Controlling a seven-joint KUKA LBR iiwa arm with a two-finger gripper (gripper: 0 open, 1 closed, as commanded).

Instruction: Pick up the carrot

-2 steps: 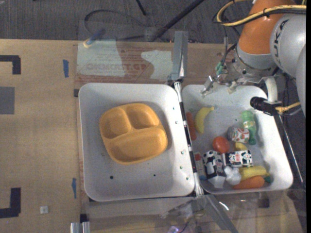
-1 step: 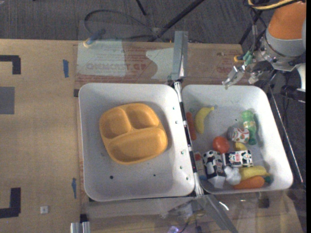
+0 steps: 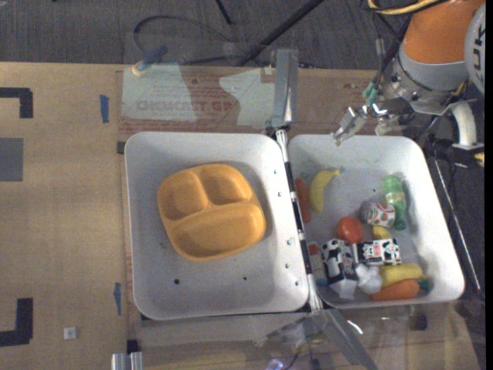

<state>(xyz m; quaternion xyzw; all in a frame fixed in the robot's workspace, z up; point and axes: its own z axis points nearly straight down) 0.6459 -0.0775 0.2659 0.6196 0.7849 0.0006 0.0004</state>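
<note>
Setting: a tan bench seen from above at a slant, bearing 2 shallow white bins side by side.
Left bin (image 3: 146,284): it holds 1 orange divided plate (image 3: 210,210) with 3 compartments, lying a little left of the bin's middle.
Right bin (image 3: 431,206): it holds a scatter of small toys, most of them crowded toward its near edge.
Carrot (image 3: 303,199): a slim orange-red piece lying lengthwise against the right bin's left wall, just beside the banana and on its left.
Banana (image 3: 321,186): yellow, curved, in the upper left part of the right bin.
Tomato (image 3: 350,229): a round red piece near the middle of the right bin.
Green bottle (image 3: 394,191): toward the bin's right side, with a small can just below it.
Cow-patterned boxes (image 3: 358,254): 2 black-and-white boxes side by side near the bin's front.
Front corner: a yellow piece and an orange piece (image 3: 397,290) lie together at the near right.
My arm (image 3: 443,29): grey with an orange band, reaching in from the upper right.
My pincer (image 3: 348,127): above the right bin's far edge, well apart from the carrot and holding nothing; I cannot tell how wide its fingers stand.
</note>
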